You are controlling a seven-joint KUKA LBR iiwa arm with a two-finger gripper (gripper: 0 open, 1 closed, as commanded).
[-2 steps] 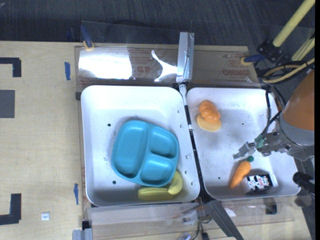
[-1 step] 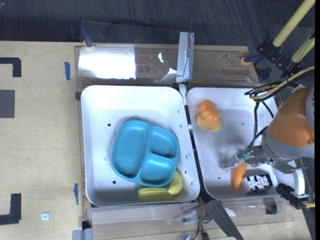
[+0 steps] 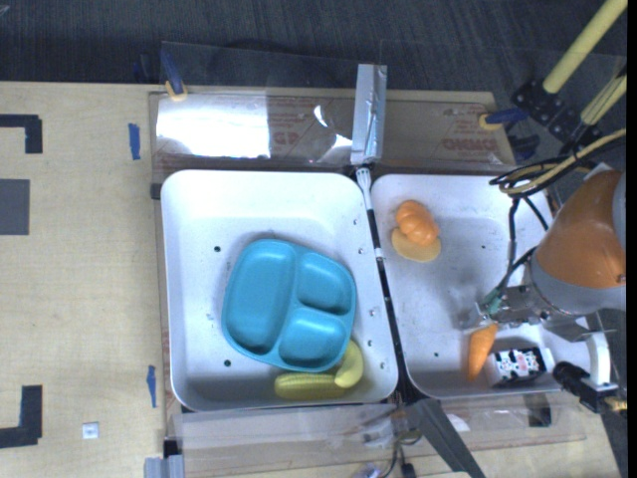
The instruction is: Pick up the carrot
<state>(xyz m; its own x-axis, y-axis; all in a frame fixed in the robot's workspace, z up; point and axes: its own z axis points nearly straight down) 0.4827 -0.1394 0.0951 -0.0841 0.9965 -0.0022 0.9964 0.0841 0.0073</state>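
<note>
Orange toy carrot (image 3: 481, 351), probably light, rigid and slick, best pinched mid-body; gripper (image 3: 495, 307) state cannot be told.

Object: carrot (image 3: 481, 351).
Appearance: short, orange, tapered body; green stub at upper end.
Pose: lying roughly upright in the view, tip pointing toward the near edge, leaning slightly left.
Location: right white bin (image 3: 438, 267), near its front-right corner, resting on the bin floor.
</note>
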